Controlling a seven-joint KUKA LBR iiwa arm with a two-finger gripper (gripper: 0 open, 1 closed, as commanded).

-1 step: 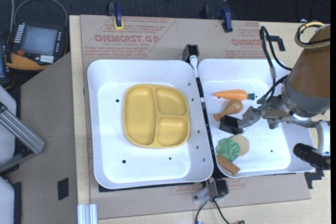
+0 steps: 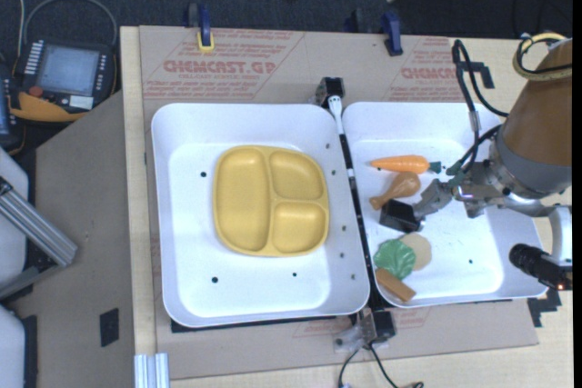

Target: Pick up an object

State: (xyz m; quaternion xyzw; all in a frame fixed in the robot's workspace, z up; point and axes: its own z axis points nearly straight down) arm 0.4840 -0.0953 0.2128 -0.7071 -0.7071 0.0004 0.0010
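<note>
In the right bin (image 2: 473, 124) lie an orange carrot (image 2: 400, 164), a brown drumstick-shaped piece (image 2: 400, 188), a small black block (image 2: 398, 215), a green leafy piece (image 2: 395, 256), a tan round slice (image 2: 418, 252) and an orange-brown piece (image 2: 396, 287). My gripper (image 2: 427, 200) reaches in low from the right, over the middle of this bin. Its tip is just right of the black block and the brown piece, below the carrot. Nothing shows held in it.
The left bin (image 2: 182, 223) holds a yellow divided plate (image 2: 270, 200). A black ridge (image 2: 350, 186) runs between the two bins. The arm's grey body (image 2: 536, 150) hangs over the right bin's right side.
</note>
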